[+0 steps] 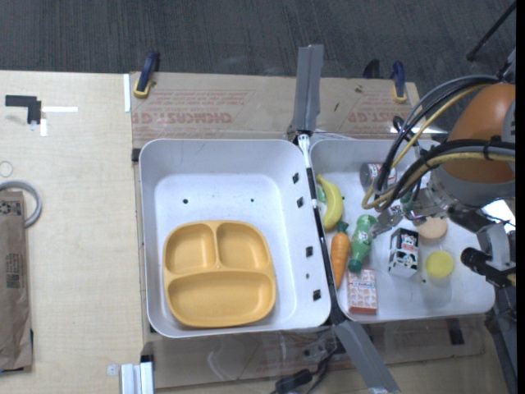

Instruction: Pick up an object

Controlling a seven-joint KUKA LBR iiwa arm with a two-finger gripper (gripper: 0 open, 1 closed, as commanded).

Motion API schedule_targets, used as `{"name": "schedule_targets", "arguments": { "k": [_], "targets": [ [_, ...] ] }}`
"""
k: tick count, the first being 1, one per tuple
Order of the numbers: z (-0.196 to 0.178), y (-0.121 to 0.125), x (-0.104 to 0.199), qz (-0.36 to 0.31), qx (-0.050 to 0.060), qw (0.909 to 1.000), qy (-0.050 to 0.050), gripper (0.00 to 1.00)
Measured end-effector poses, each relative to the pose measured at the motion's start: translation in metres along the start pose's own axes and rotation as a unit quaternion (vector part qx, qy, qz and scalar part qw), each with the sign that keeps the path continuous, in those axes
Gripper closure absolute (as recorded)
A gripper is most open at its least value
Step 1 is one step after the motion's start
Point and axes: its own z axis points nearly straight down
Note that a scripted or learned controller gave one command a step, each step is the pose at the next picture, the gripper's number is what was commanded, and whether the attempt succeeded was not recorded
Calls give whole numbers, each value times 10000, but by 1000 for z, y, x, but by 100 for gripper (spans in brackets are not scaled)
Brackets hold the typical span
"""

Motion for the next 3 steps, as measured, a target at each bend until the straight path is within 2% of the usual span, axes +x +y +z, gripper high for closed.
{"name": "schedule_targets", "arguments": {
  "k": [1,2,3],
  "targets": [
    [54,44,13,1371,11,9906,1,0],
    [53,50,20,-123,4,9999,-2,0],
    [44,50,18,-116,7,9999,-8,100]
  ]
}}
